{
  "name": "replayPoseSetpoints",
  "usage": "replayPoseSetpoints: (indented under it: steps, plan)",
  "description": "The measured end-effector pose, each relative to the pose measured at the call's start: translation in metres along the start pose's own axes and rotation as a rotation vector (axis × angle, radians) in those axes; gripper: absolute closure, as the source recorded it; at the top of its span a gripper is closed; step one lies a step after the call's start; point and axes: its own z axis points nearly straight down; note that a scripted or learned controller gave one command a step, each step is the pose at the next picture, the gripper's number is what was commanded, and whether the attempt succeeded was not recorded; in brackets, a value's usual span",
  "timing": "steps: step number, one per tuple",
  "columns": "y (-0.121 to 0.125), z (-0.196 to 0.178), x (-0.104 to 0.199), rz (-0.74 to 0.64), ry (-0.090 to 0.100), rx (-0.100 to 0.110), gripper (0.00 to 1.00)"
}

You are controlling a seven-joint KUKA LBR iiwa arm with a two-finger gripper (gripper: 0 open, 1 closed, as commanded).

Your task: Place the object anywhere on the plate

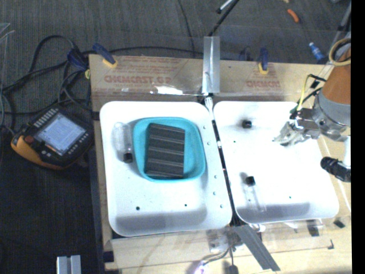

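Note:
A teal plate (196, 153) lies in the left bin (159, 210). On the plate rests a dark grey ridged block (165, 150), lying flat and covering most of its middle. My gripper (290, 135) hangs over the right part of the right bin (285, 204), far from the plate, with nothing seen in it. A small black piece (246, 123) sits on that bin's floor to the gripper's left. A clear vial with a black cap (252, 190) lies nearer the front of the same bin.
Another clear vial with a dark cap (121, 142) lies in the left bin, just left of the plate. A metal divider post (211, 67) stands behind the seam between the bins. A hand-held pendant (54, 138) lies off the bench on the left.

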Motion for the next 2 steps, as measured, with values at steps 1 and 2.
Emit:
replayPoseSetpoints:
  steps: [1, 2]
  plan:
    - [0.0, 0.0, 0.0, 0.0, 0.0, 0.0, 0.0]
    - [-0.076, -0.015, -0.007, 0.09, 0.004, 0.001, 0.0]
